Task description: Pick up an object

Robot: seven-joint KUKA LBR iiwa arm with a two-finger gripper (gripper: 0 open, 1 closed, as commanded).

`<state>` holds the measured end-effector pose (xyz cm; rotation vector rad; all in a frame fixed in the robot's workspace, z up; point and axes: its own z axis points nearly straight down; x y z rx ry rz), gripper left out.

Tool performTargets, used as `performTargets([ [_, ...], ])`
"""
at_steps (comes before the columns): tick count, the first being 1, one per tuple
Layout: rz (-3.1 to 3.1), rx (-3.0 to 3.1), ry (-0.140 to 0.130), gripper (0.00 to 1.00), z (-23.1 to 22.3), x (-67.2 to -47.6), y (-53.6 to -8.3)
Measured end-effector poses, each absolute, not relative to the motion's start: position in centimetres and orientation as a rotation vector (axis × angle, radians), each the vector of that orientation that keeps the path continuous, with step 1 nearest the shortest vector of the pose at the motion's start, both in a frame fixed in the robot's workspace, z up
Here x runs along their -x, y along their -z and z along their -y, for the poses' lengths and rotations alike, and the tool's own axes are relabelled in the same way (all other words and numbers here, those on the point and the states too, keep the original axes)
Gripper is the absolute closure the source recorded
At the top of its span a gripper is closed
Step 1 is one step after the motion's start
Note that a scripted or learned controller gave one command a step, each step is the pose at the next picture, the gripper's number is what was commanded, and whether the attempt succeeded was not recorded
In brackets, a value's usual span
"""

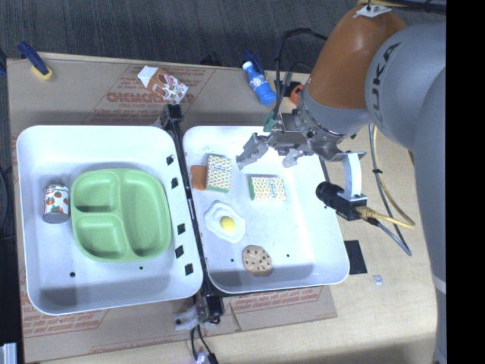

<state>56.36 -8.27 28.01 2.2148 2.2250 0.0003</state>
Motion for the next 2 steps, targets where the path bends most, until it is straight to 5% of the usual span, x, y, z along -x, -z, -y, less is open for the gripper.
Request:
performTargets([
  [1, -2.232, -2.219, 0.007, 0.00, 9.7, -51.2, -15.1],
  [2, -2.232, -2.215, 0.006, 0.00, 9.5, -57.8, -10.8],
])
